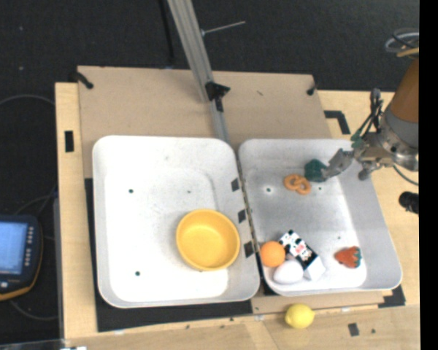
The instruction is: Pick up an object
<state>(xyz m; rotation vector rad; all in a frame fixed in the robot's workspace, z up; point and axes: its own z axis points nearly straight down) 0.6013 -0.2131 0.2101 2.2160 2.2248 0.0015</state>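
Teal object (316, 169) is met at right bin's (372, 217) far side by pincer (342, 162); pretzel (298, 184) lies beside it. Pincer state can't be told, prob. approach for grasp.

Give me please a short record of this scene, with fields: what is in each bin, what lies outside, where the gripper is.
left bin: yellow bowl
right bin: pretzel, green object, orange ball, white egg, black-and-white box, strawberry
outside: lemon on the bench, in front of the right bin
gripper: above the right bin's far right part, beside the green object
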